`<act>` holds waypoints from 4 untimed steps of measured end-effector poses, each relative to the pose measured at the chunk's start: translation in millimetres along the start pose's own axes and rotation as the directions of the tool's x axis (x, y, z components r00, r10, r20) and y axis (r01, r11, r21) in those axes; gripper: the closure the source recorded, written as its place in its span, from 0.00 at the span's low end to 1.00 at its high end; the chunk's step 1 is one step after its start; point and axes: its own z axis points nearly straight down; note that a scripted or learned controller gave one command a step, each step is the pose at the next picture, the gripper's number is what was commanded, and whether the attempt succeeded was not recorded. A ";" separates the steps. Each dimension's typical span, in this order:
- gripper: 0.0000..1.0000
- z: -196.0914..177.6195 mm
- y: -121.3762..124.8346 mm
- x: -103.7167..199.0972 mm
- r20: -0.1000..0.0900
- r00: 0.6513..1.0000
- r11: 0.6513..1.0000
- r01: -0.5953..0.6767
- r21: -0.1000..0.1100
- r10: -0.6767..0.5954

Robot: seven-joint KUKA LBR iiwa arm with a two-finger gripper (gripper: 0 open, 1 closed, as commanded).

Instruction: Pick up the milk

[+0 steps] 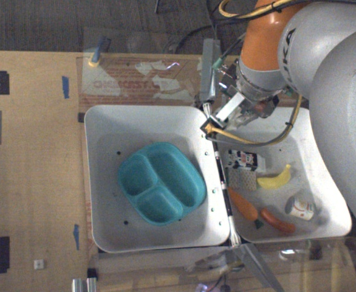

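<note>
The grey arm with its orange band [274, 8] reaches in from the right and hangs over the upper left corner of the right bin [324, 163]. The gripper [213, 126] sits right above the seam where the 2 white bins meet, near their top edge. Whether it is spread or closed cannot be told from this angle, and nothing is seen held in it. A yellow cable [257, 140] loops under the wrist across the right bin.

The milk [300, 208], a small white carton with a reddish mark, lies on its side low in the right bin, toward the right wall, well apart from the gripper. Just beside it to the left lies a red sausage [277, 220], and further left a carrot [243, 203]. A banana [274, 179] lies above these, next to a small dark printed packet [243, 160].

The left bin [99, 163] holds a teal divided plate [161, 182] with 3 compartments, tilted slightly, near the middle of the bin
</note>
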 end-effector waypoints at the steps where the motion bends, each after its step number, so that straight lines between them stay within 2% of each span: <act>1: 1.00 -15.2 16.1 -9.2 -0.002 0.916 0.916 -0.402 -0.002 0.402; 2: 1.00 8.4 13.6 -13.0 -0.003 0.776 0.776 -0.631 0.000 0.631; 3: 1.00 -59.4 20.0 -13.2 -0.004 0.784 0.784 -0.621 -0.002 0.621; 4: 1.00 -204.6 41.5 -21.7 -0.004 0.794 0.794 -0.607 -0.003 0.607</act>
